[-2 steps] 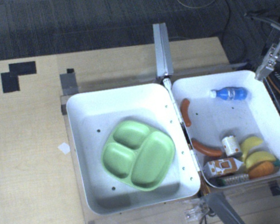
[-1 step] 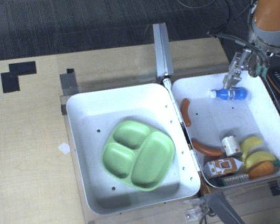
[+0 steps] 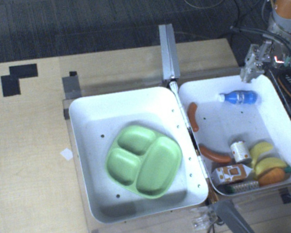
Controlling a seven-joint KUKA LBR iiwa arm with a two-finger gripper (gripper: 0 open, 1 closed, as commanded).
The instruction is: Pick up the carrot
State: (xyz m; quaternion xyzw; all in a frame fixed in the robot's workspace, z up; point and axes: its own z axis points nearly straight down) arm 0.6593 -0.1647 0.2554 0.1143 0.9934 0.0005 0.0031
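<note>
My end effector (image 3: 251, 65) hovers over the right bin's (image 3: 288, 117) far rim, grip unreadable; the carrot (image 3: 271, 176) sits half-hidden under bananas (image 3: 265, 157) at the near corner.

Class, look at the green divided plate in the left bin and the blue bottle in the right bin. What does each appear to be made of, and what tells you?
Green divided plate: probably moulded plastic, matte; even colour, soft rounded compartments.
Blue bottle: likely plastic, slightly glossy; uniform blue body with a white cap, lying on its side.
</note>
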